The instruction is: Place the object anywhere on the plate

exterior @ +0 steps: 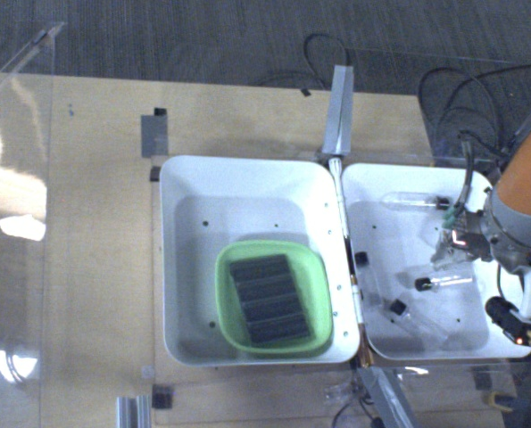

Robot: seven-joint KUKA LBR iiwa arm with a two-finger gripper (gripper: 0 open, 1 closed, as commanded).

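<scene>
Clear tube with a black cap [442,281] lies in the right bin [372,205], just beside the gripper [457,239], plate [314,275] in the left bin; grip state can't be told; tube looks light, slick, rollable, best pinched mid-barrel

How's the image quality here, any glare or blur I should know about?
In the camera view, strong glare washes out the bench's left edge; the overall picture is soft and slightly grainy; the clear tubes in the right bin are faint against the white floor; the green plate in the left bin is evenly lit with a soft shadow around it.
</scene>
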